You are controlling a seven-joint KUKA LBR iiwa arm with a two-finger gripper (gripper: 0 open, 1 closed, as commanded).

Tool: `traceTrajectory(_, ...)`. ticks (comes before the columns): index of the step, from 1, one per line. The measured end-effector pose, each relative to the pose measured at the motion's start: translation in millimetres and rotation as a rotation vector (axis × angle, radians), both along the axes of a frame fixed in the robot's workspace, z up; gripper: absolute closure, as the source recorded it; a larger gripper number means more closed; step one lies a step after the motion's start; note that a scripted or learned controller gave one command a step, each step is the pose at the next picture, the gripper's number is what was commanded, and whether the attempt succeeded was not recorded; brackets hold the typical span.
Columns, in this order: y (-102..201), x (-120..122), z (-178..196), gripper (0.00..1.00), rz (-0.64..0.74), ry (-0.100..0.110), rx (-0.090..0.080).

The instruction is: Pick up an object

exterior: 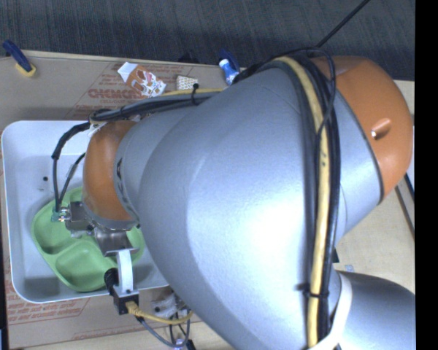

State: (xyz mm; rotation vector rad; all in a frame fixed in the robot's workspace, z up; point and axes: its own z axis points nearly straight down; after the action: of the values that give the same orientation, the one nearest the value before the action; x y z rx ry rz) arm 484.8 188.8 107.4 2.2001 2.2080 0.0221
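Starting at the upper left of the frame, a blue clamp (18, 57) with a yellow tip sits on the corner of a brown cardboard sheet (66, 93) printed in red. The sheet lies under a white bin (14, 173), which occupies the left side of the frame. Its left wall and lower left corner are in plain view.

A green dish (62, 257) lies in the lower left part of the bin, close to the near wall. It is shallow, with a raised divider splitting it into compartments. It is the one loose item that can be seen in the bin.

The gripper (79, 217) is positioned directly over the upper right part of the green dish, at the centre left of the frame. The wrist and its orange band (106, 170) cover it from above. Whether the gripper is open or closed cannot be told from this view, nor whether it touches the dish.

At the upper centre of the frame, a crumpled wrapper (141, 80) in white, orange and red lies on the cardboard behind the bin. To its right is a second blue clamp (228, 68).

The grey arm (241, 217) spans the centre and right of the frame, with black cables running along its upper surface. A large orange section (369, 130) marks its upper right end.
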Motion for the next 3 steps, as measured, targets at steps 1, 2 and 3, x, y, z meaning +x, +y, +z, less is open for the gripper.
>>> traceTrajectory(1,-47.6,1.6,-7.3,1.00,0.011,0.000,0.019)
traceTrajectory(2,30.1,-8.7,119.2,1.00,0.006,0.029,0.009)
traceTrajectory(3,30.4,-8.3,129.0,1.00,0.013,0.030,0.008)
